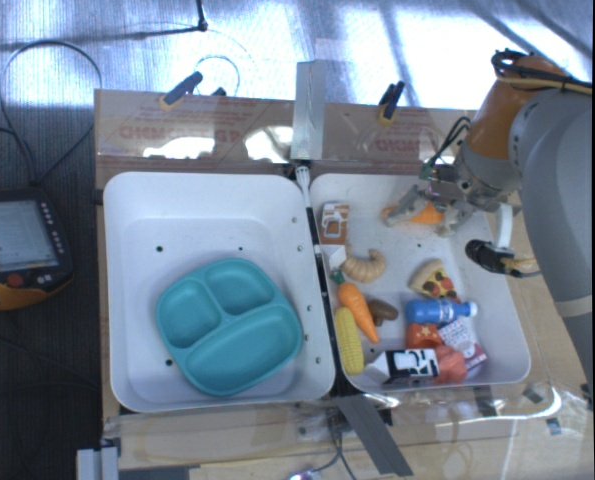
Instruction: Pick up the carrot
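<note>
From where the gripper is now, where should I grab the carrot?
Grip the carrot across its thick orange middle, coming straight down. It lies flat and slanted near the right bin's left wall, tight against the corn, so close the gripper across the carrot's width, avoiding the corn.

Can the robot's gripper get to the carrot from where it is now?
Probably yes. The carrot lies uncovered near the right bin's left wall, though corn touches it. The gripper hovers at that bin's far side, over an orange piece.
</note>
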Motion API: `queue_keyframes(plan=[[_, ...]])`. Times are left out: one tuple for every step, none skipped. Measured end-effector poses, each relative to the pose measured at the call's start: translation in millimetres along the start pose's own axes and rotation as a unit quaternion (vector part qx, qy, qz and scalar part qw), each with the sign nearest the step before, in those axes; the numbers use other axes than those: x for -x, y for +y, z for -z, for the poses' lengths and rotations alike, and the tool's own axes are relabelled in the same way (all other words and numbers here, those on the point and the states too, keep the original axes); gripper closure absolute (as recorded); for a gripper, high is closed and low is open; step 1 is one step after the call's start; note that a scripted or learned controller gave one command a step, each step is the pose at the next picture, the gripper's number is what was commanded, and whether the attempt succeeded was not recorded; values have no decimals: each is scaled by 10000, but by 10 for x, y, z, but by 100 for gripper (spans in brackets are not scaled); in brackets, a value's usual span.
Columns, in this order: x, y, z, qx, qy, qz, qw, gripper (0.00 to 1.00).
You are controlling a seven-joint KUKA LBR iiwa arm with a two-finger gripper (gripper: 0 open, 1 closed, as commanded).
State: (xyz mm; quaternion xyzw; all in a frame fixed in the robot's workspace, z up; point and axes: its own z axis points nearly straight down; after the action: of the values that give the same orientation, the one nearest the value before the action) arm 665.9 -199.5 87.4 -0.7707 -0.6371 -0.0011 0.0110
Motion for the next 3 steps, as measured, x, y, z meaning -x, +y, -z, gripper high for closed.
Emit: queue_keyframes(plan=[[40, -19, 86, -35, -44, 11, 10000, 100], [34, -12, 90, -19, -43, 13, 10000, 0], [37, 41, 39, -78, 10, -567, 9984, 0]])
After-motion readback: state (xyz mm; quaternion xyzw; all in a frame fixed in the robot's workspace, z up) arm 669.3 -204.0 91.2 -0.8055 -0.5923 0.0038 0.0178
